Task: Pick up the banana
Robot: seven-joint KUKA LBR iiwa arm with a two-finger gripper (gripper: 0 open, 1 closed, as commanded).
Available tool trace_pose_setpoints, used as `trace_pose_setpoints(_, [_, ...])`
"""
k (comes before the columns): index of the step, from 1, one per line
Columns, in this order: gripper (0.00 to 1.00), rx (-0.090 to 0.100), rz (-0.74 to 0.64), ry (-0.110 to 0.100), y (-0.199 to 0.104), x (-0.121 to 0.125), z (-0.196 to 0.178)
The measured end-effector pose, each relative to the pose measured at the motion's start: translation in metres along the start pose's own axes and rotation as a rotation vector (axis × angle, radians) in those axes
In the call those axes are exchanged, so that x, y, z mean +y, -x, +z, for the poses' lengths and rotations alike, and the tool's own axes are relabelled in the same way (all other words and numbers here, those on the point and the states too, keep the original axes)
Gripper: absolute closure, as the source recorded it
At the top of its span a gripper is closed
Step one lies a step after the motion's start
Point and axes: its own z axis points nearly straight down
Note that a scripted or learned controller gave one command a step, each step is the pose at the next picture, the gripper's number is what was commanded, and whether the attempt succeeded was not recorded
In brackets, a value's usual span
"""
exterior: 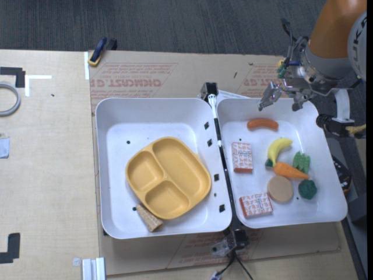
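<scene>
Pretty even overhead light, bright on the white bins with barely any glare, soft shadows under the tray (slightly soft focus overall, low-res).

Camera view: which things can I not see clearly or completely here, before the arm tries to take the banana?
- Brown block: partly hidden under the yellow divided plate.
- Carrot: its leafy end overlaps the green piece, so their border is unclear.
- Printed cartons and: the print is too small to read.
- Arm: cut off by the top and right edges.
- Banana: its lower tip meets the carrot; contact is unclear.
</scene>
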Motion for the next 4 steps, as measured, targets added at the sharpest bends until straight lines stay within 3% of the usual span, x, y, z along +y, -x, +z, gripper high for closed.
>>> trace_pose_setpoints(1, [0.00, 0.000, -0.237, 0.002, 0.052, -0.036, 0.133])
trace_pose_setpoints(2, [1.00, -0.002, -0.235, 0.005, 0.053, -0.035, 0.122])
trace_pose_setpoints(3, [0.00, -0.002, -0.235, 0.004, 0.053, -0.035, 0.123])
trace_pose_setpoints(4, [0.00, 0.000, -0.537, 0.002, 0.037, -0.054, 0.142])
